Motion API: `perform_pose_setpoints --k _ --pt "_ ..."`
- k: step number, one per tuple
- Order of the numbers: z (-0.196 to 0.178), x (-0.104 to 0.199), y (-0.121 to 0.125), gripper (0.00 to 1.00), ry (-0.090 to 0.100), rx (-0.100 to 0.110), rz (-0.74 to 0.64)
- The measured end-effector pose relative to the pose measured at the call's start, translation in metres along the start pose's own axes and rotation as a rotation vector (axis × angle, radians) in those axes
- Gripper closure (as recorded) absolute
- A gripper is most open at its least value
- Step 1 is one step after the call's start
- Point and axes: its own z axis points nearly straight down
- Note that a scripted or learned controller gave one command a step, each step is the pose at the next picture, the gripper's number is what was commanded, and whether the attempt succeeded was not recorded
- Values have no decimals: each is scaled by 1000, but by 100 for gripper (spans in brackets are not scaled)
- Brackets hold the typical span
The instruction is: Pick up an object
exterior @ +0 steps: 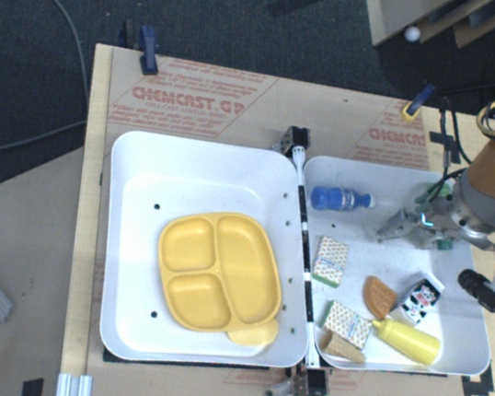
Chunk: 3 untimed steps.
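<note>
Camera view: blue bottle (pixel 340 199) left of end effector (pixel 398 228).

Your bench from above, a tan board (pixel 198 101) printed with red lettering, a blue clamp (pixel 147 48) on its far left corner, a second blue clamp (pixel 418 100) far right, two white bins (pixel 141 166) touching side by side, a black clip (pixel 295 139) at their seam, dark carpet (pixel 213 1) behind, a thin cable (pixel 62 14) curving across it.
</note>
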Motion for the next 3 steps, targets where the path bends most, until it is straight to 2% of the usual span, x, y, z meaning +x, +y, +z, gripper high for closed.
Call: perform_pose_setpoints --k 1,2,3 --pt "5 -5 55 0 18 19 1" --pt "3 31 -65 0 -18 -7 7" --pt "4 76 -104 0 -17 -6 6"
